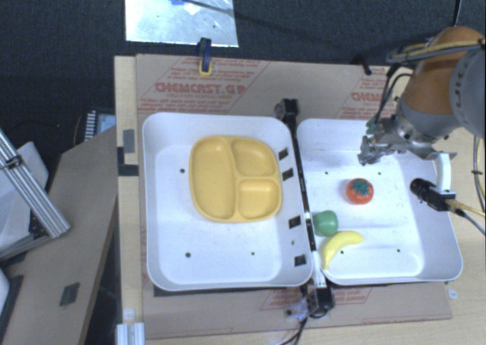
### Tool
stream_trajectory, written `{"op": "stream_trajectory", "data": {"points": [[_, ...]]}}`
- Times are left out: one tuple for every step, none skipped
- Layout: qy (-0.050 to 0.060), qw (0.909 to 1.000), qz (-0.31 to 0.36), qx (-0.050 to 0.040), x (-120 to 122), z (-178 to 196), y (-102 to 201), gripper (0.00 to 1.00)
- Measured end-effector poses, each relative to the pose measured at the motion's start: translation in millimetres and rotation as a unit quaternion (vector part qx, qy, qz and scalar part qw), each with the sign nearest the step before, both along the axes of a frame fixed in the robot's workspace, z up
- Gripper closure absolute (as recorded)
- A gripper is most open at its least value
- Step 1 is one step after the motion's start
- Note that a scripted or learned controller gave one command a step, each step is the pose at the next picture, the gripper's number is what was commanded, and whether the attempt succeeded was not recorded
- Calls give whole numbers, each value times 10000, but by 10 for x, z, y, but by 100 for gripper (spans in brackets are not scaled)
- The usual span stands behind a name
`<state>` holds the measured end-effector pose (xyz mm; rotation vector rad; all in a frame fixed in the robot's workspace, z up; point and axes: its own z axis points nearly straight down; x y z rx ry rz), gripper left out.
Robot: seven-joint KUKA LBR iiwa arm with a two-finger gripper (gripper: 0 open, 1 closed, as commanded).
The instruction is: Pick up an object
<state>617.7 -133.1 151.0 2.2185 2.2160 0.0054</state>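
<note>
In the right bin (395,256) lie a red-orange tomato-like toy (360,191), a green round toy (326,222) and a yellow banana (341,245). My gripper (371,153) hangs over the bin's upper part, above and slightly right of the red toy, apart from it. Nothing is seen between its fingers.
The left bin (167,260) holds a yellow divided plate (234,178). A black divider with clips (298,184) runs between the bins. A black part of the arm (429,194) sticks out at the right bin's right edge. Cardboard (228,81) lies under both bins.
</note>
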Motion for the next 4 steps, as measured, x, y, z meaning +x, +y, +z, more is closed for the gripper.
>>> {"op": "stream_trajectory", "data": {"points": [[1,10000,22,0,60,462,-54,100],[-2,10000,26,0,75,1004,-56,100],[23,10000,45,9,105,933,387,100],[27,10000,47,12,62,788,921,100]]}}
